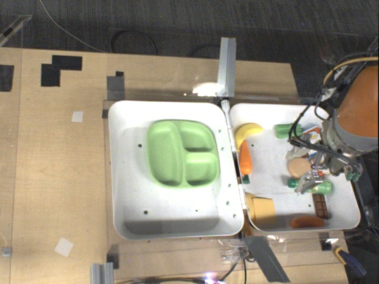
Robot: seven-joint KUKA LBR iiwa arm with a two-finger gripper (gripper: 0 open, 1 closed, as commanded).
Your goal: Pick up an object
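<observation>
Nearest the camera's foreground, a reddish sausage-shaped toy (307,222) lay along the front wall of the right bin (269,155), just below and slightly left of the gripper (312,177). The gripper hung low over that bin's right half, and whether it was open or closed could not be told through the clutter of cables. Right under it sat a round tan piece (298,167) and a green bottle-like object (320,187), the bottle's long axis running left to right; either seemed the likeliest target. A dark chocolate-coloured bar (320,205) stood just below. Farther left lay a carrot (245,158), a banana (248,132) and a tan block (263,209). Well left, the other bin (127,158) held a green divided tray (181,152). No legible writing showed.
</observation>
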